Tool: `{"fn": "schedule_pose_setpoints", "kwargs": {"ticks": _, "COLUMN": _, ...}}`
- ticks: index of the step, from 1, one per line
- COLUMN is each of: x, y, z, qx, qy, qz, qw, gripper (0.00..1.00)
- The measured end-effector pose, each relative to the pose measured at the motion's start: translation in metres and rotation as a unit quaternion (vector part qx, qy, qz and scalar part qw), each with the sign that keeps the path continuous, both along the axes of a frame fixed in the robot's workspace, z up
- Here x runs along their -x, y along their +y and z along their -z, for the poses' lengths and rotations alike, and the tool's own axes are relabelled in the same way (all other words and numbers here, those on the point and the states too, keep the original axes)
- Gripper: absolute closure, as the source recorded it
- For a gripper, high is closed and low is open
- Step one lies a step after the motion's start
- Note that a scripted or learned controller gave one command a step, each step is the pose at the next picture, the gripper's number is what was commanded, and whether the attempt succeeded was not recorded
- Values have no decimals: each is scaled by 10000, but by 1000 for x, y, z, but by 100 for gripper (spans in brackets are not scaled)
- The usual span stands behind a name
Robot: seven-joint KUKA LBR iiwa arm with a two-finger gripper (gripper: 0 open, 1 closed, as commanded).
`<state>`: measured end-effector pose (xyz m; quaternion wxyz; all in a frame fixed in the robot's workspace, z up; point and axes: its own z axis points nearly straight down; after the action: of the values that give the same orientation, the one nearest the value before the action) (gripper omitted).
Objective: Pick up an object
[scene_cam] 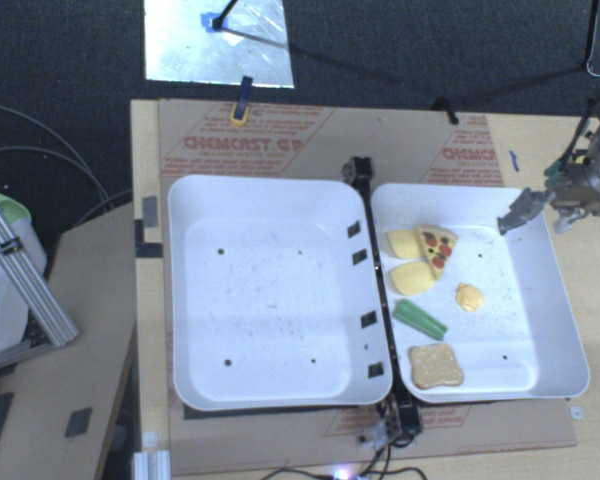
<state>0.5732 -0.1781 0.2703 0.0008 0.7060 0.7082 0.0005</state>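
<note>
Step in hand: approach for a pick. The hand point(528, 214) hovers over the upper right edge of the right bin point(540, 298), and nothing lies between its fingers. Whether they are apart or together cannot be told at this angle.

All candidates lie well to the hand's left and below it. The pizza slice point(438, 244) is nearest; the two yellow pieces point(408, 261) touch it. For a clean grasp, prefer an isolated item: the small yellow piece point(469, 296), the green stick point(420, 318) or the toast point(436, 365). Centre above it before descending.
</note>
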Motion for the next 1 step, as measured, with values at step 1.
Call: {"fn": "schedule_pose_setpoints", "kwargs": {"ticks": 1, "x": 70, "y": -9, "z": 115, "qx": -22, "qy": 71, "qz": 29, "qw": 10000, "gripper": 0}}
